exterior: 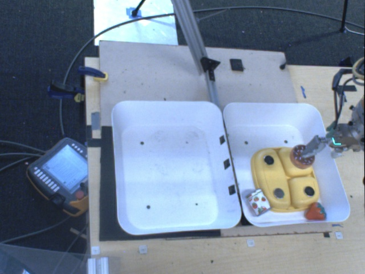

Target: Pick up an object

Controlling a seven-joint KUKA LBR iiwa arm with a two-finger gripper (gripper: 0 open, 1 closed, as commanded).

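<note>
The gripper [305,150] reached into the right bin [268,121] from the right, its tip at a brown donut [301,156] atop the yellow tray [283,178] — finger spread impossible to tell. A strawberry [315,212] lay near-right.

My worktop [171,73], pale board, two white bins side by side, left bin [131,153], right bin [268,121], blue clamp [91,73] at its left edge.
</note>
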